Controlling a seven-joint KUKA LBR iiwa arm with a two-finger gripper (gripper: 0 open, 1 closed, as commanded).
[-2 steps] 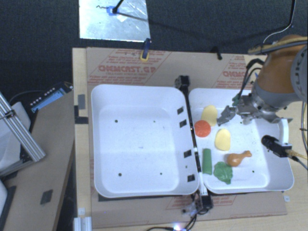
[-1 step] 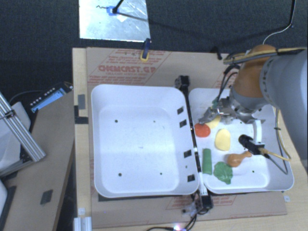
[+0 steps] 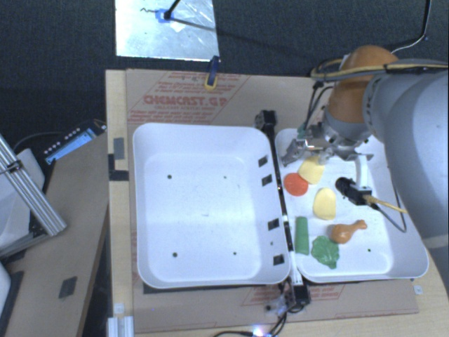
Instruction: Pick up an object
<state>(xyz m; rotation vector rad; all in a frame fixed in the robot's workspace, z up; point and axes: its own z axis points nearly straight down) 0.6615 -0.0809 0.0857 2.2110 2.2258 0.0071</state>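
My gripper (image 3: 303, 150) hangs low over the far left part of the right bin (image 3: 403, 248). A pale yellow piece (image 3: 311, 170) lies right under it, close to or touching the gripper; I cannot tell which. A red round piece (image 3: 295, 184) lies by the bin's left wall. A second yellow piece (image 3: 324, 203) rests near the middle. Nearer the front lie an orange drumstick (image 3: 347, 230), a green stick (image 3: 302, 234) and a green leafy piece (image 3: 325, 251).
The left bin (image 3: 203, 202) stands beside the right one, joined by a black-clipped divider (image 3: 277, 188). The arm's grey body (image 3: 414, 132) covers the right bin's far right side. A shiny sheet (image 3: 165, 20) lies beyond the bench.
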